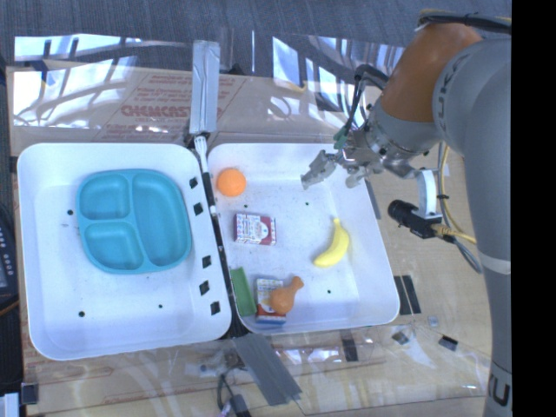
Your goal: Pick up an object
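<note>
My gripper (334, 173) hangs over the far right part of the right bin (373, 268), fingers spread apart with nothing between them. Below it in the bin lie a yellow banana (332, 246), an orange ball (230, 182) at the far left corner, and a small red and white box (254, 229) in the middle. Near the front edge sit a toy chicken drumstick (286, 295) on a small carton (268, 314) and a green block (242, 291).
The left bin (43, 311) holds a blue divided plate (134, 219). A grey divider (203, 94) runs between the bins at the back. The arm's cables and a black fitting (415, 218) hang over the right bin's right rim.
</note>
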